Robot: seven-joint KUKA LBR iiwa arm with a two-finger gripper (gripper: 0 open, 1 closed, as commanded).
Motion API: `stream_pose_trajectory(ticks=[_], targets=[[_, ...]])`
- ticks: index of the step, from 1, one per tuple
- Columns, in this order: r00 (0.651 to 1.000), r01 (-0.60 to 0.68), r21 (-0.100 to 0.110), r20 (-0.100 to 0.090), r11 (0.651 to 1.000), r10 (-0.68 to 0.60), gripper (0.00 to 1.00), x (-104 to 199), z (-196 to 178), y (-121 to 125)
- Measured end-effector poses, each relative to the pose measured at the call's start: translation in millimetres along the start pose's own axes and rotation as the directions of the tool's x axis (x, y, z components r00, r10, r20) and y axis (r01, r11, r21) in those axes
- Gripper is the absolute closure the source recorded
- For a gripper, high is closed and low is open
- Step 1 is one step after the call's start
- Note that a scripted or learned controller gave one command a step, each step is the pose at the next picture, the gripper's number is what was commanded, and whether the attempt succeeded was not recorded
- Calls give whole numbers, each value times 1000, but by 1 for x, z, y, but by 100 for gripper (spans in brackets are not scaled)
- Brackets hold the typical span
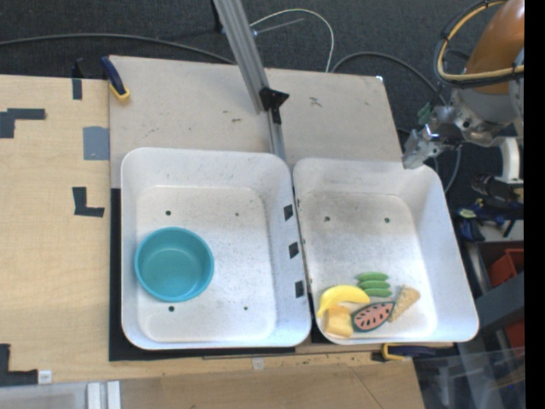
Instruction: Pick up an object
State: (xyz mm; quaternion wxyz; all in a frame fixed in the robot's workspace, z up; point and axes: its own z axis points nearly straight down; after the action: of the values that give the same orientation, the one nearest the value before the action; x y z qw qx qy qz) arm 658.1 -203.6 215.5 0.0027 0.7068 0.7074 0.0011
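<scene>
A teal bowl [174, 265] sits in the left bin [204, 164], near its front left corner. In the right bin [366, 177], at the front, lie a yellow banana [339, 297], a green pea pod [372, 281], a watermelon slice [371, 317] and a tan piece [406, 299], all close together. My gripper [417, 150] hangs at the right bin's far right corner, just outside the rim, well away from the toys. Nothing shows between its fingers.
A grey metal pole [247, 45] slants from the top down to the gap between the bins. Cables [298, 20] run across the dark floor behind the bench. A yellow-and-blue clamp [115, 79] sits at the board's far left corner.
</scene>
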Motion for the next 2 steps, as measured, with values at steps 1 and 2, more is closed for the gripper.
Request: stream_pose_trajectory(ticks=[1,2], targets=[[1000,0,5,-2,1000,0,100,0,-7,0],[1000,5,8,-4,1000,-5,100,58,1,-15]])
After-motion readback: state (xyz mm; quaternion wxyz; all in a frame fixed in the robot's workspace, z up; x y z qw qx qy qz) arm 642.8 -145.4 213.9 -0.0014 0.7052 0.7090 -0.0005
